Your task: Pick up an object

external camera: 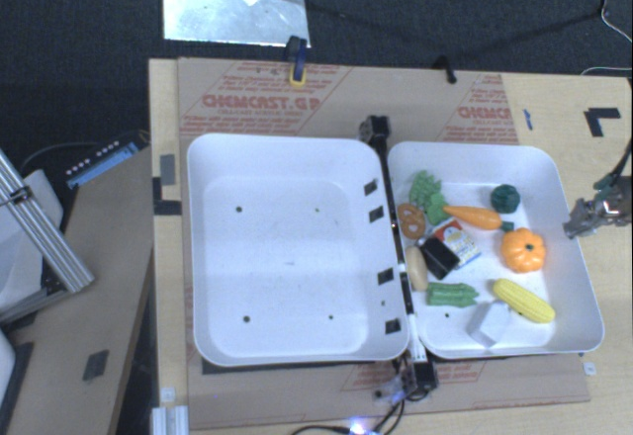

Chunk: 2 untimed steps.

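Gripper [586, 217] sits at the right bin's [572, 324] right rim, over the bench and clear of the toys.
Can't tell how far open it is, too small and blurry, and nothing shows in its grasp. Toys all lie in that bin: pumpkin [523, 250] nearest it, then carrot [475, 217], corn cob [523, 301], dark green ball [505, 197] and a pretzel [411, 220] by the divider. Left bin [208, 324] sits alongside.
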Motion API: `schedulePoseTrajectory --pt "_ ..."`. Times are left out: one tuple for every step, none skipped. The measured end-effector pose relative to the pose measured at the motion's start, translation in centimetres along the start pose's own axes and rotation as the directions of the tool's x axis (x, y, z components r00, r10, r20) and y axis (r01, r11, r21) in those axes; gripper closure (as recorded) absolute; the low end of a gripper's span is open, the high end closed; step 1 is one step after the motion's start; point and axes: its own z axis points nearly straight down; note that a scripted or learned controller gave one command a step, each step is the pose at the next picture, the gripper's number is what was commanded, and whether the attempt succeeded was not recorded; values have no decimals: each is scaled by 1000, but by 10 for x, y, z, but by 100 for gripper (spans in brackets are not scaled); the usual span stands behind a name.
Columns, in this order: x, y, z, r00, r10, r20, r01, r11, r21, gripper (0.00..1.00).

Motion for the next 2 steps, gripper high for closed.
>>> schedulePoseTrajectory --pt "2 -17 119 1000 4 -7 -4 1000 17 100" --pt "1 -15 120 1000 3 -4 -3 1000 9 100"
